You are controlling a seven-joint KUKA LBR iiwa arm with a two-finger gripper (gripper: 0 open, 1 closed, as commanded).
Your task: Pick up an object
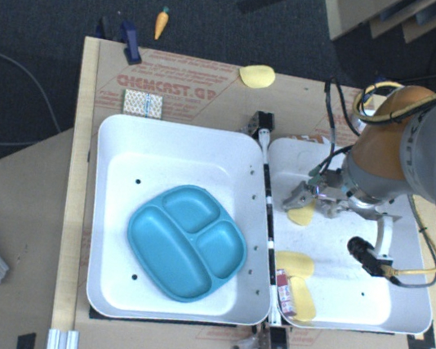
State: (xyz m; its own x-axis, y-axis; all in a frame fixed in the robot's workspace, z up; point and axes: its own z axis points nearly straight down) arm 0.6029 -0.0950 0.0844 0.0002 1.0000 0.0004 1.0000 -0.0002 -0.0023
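A blue plastic divided plate (186, 241) lies in the left white bin (123, 145). In the right white bin (402, 308), a small yellow object (300, 215) sits just beneath the hand (311, 195), whose grip I cannot tell.

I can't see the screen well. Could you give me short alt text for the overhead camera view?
A grey robot arm reaches from the right into the right white bin, its claw low over a small yellow object. More yellow items lie near that bin's front-left corner. The left white bin holds a blue divided plate.
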